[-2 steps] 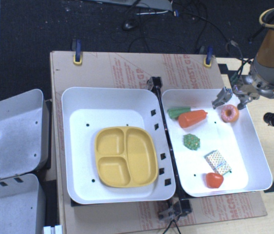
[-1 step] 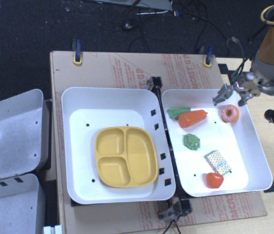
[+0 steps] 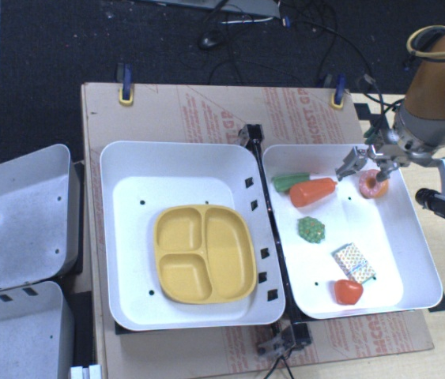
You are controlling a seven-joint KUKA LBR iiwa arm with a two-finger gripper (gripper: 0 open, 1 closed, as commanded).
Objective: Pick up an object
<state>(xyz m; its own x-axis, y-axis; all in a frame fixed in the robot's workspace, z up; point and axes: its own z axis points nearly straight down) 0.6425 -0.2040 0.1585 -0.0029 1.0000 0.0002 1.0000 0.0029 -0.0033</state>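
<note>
Gripper (image 3: 367,166) is hovering over the right bin's (image 3: 412,235) far corner, fingers spread and holding nothing, just beside a pink donut (image 3: 374,185). Carrot (image 3: 309,189), green piece (image 3: 311,229), patterned packet (image 3: 354,262) and tomato (image 3: 348,291) are sitting in that bin. Yellow divided tray (image 3: 205,253) is lying in the left bin (image 3: 119,235). Cardboard print is showing reversed, unreadable.

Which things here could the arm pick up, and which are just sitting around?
Could be picked, all in the right bin: toy carrot, green broccoli piece, patterned packet, red tomato-like toy, pink ring near the gripper.

Just lying about: yellow divided tray in the left bin, blue-yellow clamps, cables.
</note>
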